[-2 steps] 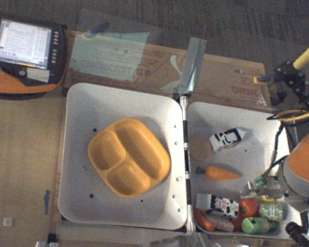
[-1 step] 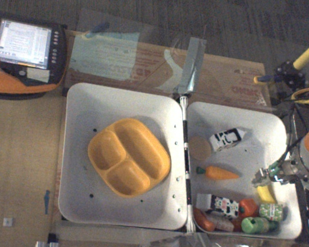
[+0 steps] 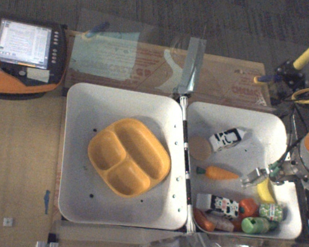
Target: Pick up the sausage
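Still the approach step, by the look of it. Metal two-finger claw (image 3: 257,177) hovering at three o'clock in the right white bin (image 3: 202,113), spread unclear. Reddish-brown sausage (image 3: 204,219) lying at seven o'clock of that bin. Next: swing down-left, descend, pinch.

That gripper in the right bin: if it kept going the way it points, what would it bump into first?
Probably the carrot. The gripper points leftward over the right bin, with the carrot just beyond its tip, though height is hard to judge.
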`<act>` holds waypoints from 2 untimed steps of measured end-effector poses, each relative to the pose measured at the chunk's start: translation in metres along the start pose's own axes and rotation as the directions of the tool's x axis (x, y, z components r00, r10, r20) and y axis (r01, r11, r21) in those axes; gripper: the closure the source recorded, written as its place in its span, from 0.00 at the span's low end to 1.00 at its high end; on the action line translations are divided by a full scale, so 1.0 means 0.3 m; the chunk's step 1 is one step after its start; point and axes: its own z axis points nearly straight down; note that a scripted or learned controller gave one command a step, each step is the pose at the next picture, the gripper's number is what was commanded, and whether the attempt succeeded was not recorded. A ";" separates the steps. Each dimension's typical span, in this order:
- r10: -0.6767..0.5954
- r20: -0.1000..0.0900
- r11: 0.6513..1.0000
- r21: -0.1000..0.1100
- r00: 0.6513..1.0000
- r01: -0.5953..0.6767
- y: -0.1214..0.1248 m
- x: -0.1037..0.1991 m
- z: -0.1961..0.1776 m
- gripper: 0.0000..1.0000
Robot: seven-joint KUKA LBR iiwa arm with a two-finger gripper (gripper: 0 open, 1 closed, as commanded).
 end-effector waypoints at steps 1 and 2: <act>0.001 0.002 1.000 -0.004 1.000 -0.001 0.004 -0.002 -0.034 1.00; 0.157 0.006 0.988 -0.011 0.988 -0.157 0.169 0.129 0.225 1.00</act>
